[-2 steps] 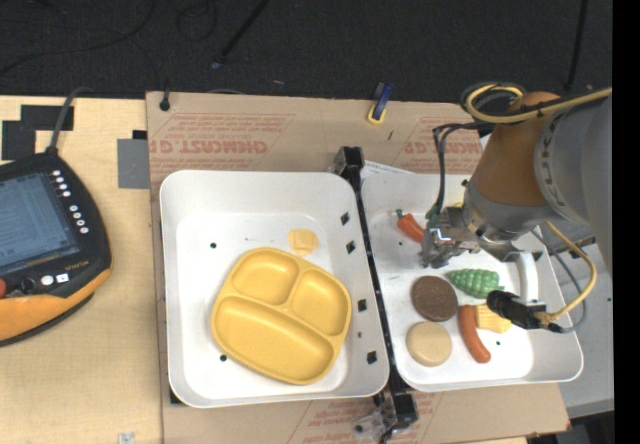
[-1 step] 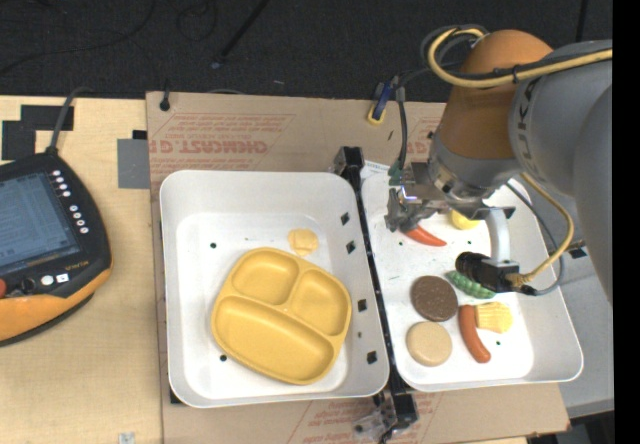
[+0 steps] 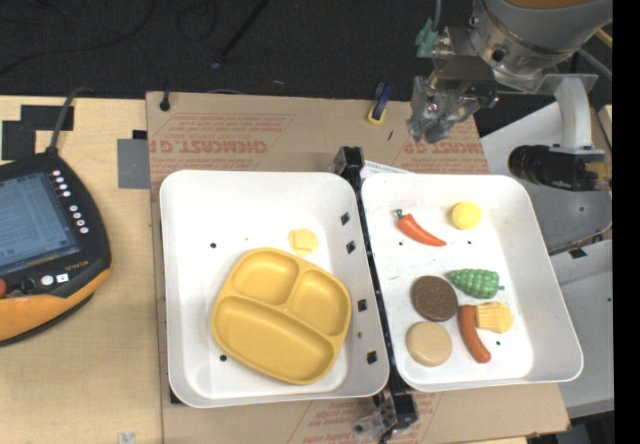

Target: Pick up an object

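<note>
My gripper (image 3: 433, 124) hangs above the far edge of the right bin (image 3: 540, 232), high over the bench, and I see nothing between its fingers. In the right bin lie a red chili pepper (image 3: 418, 229), a yellow lemon (image 3: 464, 216), a green vegetable piece (image 3: 474, 282), a dark brown round patty (image 3: 434, 298), a tan round cookie (image 3: 429, 343), a red sausage (image 3: 473, 333) and a yellow corn piece (image 3: 494, 317). The left bin (image 3: 200, 222) holds a yellow divided plate (image 3: 281, 313) and a small yellow cheese piece (image 3: 303, 240).
A teach pendant with an orange rim (image 3: 40, 242) lies at the left on the bench. A black divider clamp (image 3: 350, 164) sits between the bins at the far side. Cardboard (image 3: 260, 137) lies under both bins. A small blue and yellow object (image 3: 379, 103) rests behind the bins.
</note>
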`<state>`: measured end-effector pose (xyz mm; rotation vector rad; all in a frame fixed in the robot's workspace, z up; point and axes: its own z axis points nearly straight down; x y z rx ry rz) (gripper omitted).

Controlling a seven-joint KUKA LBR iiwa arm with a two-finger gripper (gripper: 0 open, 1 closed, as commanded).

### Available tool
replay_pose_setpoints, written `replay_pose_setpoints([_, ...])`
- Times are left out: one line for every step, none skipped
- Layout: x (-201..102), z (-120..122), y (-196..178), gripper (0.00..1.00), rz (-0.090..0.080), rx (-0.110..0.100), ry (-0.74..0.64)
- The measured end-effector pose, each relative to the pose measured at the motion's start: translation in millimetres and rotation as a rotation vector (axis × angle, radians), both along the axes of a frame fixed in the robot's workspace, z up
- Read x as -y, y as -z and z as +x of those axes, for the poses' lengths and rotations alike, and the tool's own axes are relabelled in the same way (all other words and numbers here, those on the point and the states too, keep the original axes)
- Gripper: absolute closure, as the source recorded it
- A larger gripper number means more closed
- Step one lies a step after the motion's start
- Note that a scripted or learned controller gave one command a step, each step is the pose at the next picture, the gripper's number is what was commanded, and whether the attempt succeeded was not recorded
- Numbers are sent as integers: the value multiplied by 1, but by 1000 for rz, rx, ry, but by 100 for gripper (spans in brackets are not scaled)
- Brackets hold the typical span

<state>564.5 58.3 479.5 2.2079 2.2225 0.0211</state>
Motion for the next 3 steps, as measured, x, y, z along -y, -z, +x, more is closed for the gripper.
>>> replay_pose_setpoints([-25,-6,115,100,-5,-31,4])
replay_pose_setpoints([-31,-36,230,100,-6,-34,5])
replay_pose_setpoints([-4,-69,114,100,-2,-8,8])
